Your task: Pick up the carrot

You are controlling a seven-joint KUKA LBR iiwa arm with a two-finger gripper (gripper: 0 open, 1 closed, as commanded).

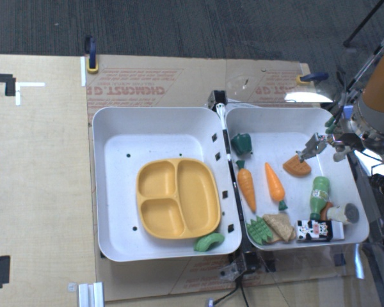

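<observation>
Carrot [274, 181] lay loose on the floor of the right bin [288, 115], near its middle, tip pointing up and green stub down. We saw a second carrot [246, 188] just left of it, beside the wall between the bins, so we judged that the program could confuse them. Right of the carrot was a green bottle [319, 196], and up-right an orange slice [297, 167]. The gripper [309, 150] hung above that slice, apart from the carrot, holding nothing; we could not tell whether its fingers were spread. Far left, the yellow plate [178, 197] sat in the other bin.
</observation>
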